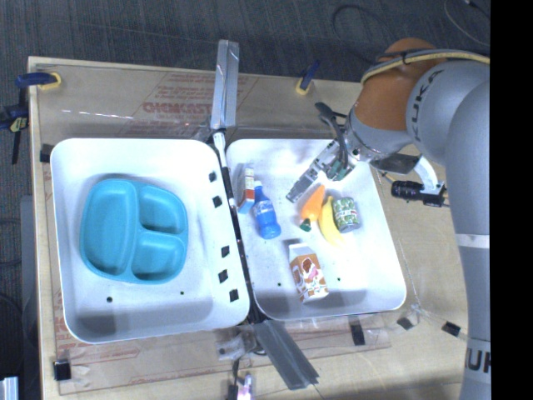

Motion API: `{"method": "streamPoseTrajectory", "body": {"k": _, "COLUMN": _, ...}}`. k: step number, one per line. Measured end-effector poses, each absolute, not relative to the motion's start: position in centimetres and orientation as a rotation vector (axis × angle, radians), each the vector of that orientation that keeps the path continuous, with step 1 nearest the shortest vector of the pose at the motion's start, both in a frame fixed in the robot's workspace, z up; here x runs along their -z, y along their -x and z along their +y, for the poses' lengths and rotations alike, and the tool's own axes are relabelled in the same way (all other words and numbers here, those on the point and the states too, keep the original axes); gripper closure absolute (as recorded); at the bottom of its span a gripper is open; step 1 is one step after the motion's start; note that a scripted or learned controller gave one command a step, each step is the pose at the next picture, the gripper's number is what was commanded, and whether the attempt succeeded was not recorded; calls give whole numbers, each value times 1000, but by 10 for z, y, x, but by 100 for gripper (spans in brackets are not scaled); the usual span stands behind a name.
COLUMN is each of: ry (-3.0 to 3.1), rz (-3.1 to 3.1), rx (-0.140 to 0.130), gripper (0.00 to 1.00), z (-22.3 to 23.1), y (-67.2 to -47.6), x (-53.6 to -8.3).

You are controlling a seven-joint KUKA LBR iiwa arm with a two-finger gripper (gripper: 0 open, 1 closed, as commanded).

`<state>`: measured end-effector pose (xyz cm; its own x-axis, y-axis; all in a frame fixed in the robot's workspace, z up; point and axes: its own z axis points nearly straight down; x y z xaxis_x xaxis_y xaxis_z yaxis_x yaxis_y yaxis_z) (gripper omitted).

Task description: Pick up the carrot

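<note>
Carrot (311, 205) lies in right bin (366, 294), touching banana (328, 223), green can (346, 213) beside. Gripper (310, 183) just above carrot; whether its fingers are apart or together, cannot tell. Red print on bench (179, 98), unreadable. Dark carpet beyond

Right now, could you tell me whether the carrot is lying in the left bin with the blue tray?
No, the carrot lies in the right bin, beside the banana, while the blue tray sits in the left bin.

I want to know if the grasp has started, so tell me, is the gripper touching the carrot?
Cannot tell. In the camera view the gripper sits right at the carrot's upper end, overlapping it from this slant, with no plain contact or gap.
</note>
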<state>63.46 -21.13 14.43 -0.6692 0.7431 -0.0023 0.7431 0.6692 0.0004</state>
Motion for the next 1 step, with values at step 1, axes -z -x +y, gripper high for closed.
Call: {"method": "streamPoseTrajectory", "body": {"k": 1, "ry": -1204, "rz": 2901, "rx": 1, "gripper": 0, "z": -209, "y": -608, "x": -93}}
